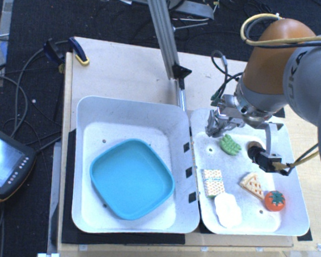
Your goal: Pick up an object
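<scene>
Camera view: the tool (215,127) hangs low over the right bin's (297,185) far left area. Finger state: cannot tell. Nearest of 5 objects is the green object (230,145), just beside, toward the near right, long axis diagonal.

Green piece (230,145) perhaps crowded by gripper (214,130)

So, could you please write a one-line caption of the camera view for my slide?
Grey KUKA arm's gripper above the right white bin, beside a green leafy toy; a blue square plate fills the left white bin.
</scene>
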### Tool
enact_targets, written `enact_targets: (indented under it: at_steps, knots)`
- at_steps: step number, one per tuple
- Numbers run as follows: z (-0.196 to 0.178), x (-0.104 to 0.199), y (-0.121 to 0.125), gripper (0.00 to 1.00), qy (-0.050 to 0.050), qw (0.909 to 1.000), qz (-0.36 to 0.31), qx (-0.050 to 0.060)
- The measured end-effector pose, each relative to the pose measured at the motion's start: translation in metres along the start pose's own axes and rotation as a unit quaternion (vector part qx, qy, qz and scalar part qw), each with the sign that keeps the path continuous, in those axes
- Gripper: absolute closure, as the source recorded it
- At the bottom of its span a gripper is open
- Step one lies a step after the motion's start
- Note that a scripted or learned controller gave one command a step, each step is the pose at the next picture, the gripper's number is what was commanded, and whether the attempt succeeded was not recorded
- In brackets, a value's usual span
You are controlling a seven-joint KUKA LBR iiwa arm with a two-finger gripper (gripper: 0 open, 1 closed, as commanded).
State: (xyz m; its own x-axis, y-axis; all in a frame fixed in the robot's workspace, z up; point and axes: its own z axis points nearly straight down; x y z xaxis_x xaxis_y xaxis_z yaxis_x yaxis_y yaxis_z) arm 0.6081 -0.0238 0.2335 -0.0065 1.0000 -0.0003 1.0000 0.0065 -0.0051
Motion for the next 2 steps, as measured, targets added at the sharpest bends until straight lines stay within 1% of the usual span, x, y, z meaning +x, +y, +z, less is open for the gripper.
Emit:
enact_targets:
  at_steps: [1,2]
  knots:
    - [-0.003,0.055,-0.006,1.00,0.000,1.0000,0.000,0.000]
    - [0.011,0.112,-0.002,1.00,-0.001,1.0000,0.000,0.001]
